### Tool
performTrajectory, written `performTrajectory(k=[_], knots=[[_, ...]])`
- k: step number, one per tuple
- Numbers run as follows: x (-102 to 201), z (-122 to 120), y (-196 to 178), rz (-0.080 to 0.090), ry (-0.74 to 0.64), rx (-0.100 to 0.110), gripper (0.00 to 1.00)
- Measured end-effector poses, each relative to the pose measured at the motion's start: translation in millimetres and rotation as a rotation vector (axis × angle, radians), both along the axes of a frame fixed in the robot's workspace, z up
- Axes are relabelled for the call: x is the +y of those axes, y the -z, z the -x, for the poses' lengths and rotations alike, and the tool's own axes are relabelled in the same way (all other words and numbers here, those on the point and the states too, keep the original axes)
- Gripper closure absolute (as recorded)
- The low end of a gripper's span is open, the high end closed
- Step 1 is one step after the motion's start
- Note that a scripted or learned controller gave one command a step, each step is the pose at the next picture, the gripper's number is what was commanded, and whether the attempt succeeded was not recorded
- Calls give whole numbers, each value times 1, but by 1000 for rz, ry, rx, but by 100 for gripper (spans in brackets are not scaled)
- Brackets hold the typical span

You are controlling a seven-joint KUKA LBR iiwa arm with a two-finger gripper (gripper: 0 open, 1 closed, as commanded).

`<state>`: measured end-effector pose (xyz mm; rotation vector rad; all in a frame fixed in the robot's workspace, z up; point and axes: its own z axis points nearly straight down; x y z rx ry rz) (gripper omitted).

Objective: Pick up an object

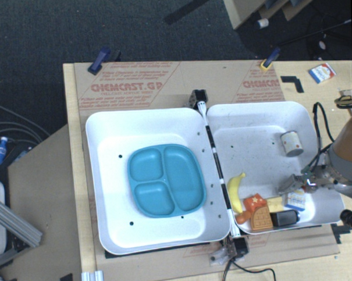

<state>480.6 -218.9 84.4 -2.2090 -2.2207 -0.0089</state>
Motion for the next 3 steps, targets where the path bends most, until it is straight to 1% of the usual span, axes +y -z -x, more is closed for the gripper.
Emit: performTrajectory(k=[1, 2, 3], knots=[[-4, 1, -10, 9, 4, -1, 100], [67, 1, -97, 10, 4, -3, 100], [143, -1, -160, 10, 4, -2, 100]])
